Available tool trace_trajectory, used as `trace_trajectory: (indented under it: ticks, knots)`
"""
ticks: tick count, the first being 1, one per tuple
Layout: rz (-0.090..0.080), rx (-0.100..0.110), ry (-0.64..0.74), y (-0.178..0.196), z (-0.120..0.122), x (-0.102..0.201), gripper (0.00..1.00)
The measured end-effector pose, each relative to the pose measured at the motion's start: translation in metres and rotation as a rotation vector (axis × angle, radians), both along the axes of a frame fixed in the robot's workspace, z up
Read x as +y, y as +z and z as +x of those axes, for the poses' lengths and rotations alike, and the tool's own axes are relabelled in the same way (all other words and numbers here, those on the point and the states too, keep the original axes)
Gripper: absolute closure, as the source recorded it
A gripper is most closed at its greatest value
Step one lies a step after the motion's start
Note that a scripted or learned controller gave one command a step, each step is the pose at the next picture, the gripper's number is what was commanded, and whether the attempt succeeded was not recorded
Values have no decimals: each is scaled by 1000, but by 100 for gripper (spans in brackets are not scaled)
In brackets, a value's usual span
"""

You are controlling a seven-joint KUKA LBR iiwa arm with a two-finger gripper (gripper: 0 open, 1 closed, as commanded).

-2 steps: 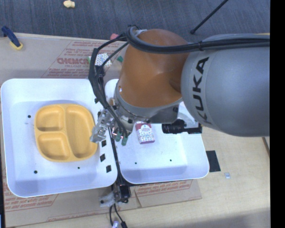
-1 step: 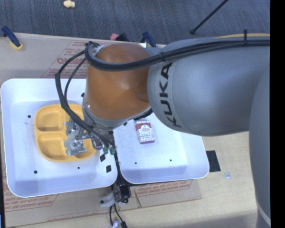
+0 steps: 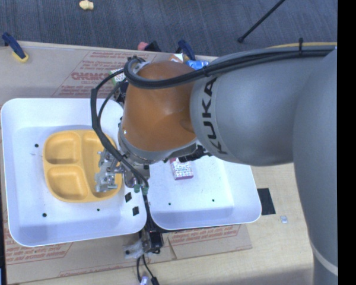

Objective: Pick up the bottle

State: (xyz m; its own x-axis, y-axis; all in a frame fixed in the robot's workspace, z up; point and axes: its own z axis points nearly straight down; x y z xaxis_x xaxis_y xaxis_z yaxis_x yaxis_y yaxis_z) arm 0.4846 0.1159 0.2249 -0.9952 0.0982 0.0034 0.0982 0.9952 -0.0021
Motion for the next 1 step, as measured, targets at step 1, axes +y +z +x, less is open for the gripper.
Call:
trace_trajectory:
  ticks: [1]
  knots:
    - [0, -5, -170, 37, -8, -20, 100]
